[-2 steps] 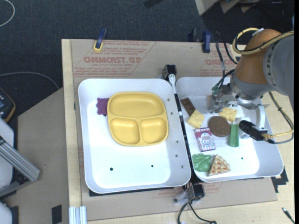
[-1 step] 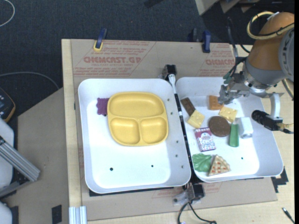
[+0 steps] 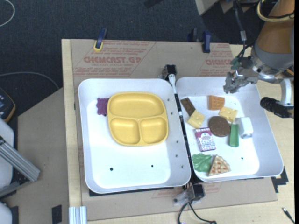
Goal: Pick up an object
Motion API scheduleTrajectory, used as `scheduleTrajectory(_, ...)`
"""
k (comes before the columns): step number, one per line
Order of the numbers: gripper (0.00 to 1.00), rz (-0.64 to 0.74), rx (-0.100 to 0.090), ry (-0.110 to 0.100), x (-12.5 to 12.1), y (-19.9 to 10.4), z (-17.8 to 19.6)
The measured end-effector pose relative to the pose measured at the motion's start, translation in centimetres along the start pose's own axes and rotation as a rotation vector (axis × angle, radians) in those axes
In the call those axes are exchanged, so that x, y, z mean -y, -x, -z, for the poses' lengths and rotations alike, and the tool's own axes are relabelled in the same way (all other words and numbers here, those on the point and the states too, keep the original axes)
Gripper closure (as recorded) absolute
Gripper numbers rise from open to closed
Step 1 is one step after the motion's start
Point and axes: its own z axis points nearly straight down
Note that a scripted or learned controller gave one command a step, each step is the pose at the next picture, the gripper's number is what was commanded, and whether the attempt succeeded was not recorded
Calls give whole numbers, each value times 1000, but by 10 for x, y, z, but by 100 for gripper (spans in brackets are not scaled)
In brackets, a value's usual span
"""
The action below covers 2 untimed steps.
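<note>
Pizza slice toy (image 3: 218, 165) is lying nearest the lens, at the right bin's (image 3: 266, 157) front edge, touching a green leafy piece (image 3: 202, 162). Both are looking light, stiff plastic; the slice is thin and flat, so taking it across its narrow sides seems likeliest to work. Behind them are sitting a pink packet (image 3: 205, 139), a brown disc (image 3: 219, 126), a green bottle (image 3: 233, 135), yellow cheese wedges (image 3: 196, 119) and an orange cracker (image 3: 216, 102). Gripper (image 3: 230, 87) is hovering over the bin's far edge, carrying nothing visible; finger gap, cannot tell. Left bin (image 3: 93, 139) is holding a yellow divided tray (image 3: 138, 118) with a purple item (image 3: 102, 106) beside it. Cardboard-covered bench (image 3: 140, 55) is standing on dark carpet.
</note>
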Motion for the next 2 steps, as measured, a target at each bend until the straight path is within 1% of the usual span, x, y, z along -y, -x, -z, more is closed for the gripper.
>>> scheduleTrajectory(1, 100, 0, -1, -4, -1, 0, 5)
scheduleTrajectory(2, 100, 2, -3, -9, -7, -45, -1)
